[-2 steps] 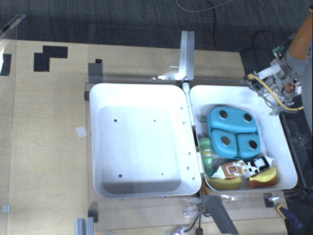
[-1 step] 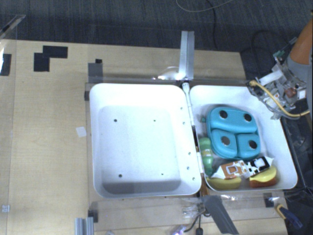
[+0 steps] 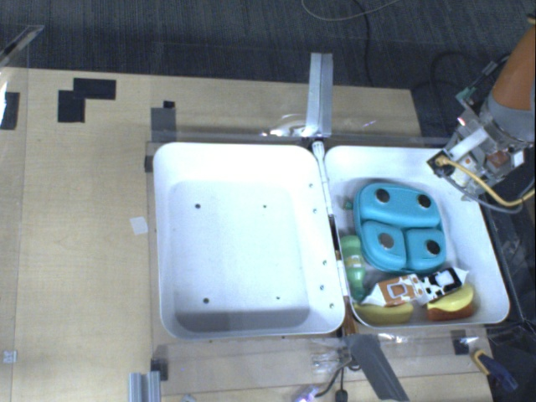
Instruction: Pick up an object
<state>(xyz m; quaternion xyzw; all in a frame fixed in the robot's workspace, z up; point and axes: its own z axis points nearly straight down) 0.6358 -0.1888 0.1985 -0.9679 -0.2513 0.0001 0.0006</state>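
The right bin [image 3: 469, 224] holds a pile of objects. A large blue plastic piece [image 3: 399, 224] with three dark holes lies in its middle. A green object [image 3: 352, 262] sits against the bin's left wall. Along the front wall lie a yellow banana-like piece [image 3: 385, 312], an orange and white packet [image 3: 403, 290], a black and white item [image 3: 441, 281] and a red and yellow fruit [image 3: 452, 303]. My gripper [image 3: 496, 157] hangs over the bin's far right corner, above and to the right of the blue piece. Nothing is seen held in it.
The left bin [image 3: 176, 224] stands beside the right one, the two rims meeting along a narrow ridge [image 3: 328, 224]. A grey metal post [image 3: 320, 95] rises behind that ridge. Black tape marks [image 3: 84, 97] lie on the bench at the far left.
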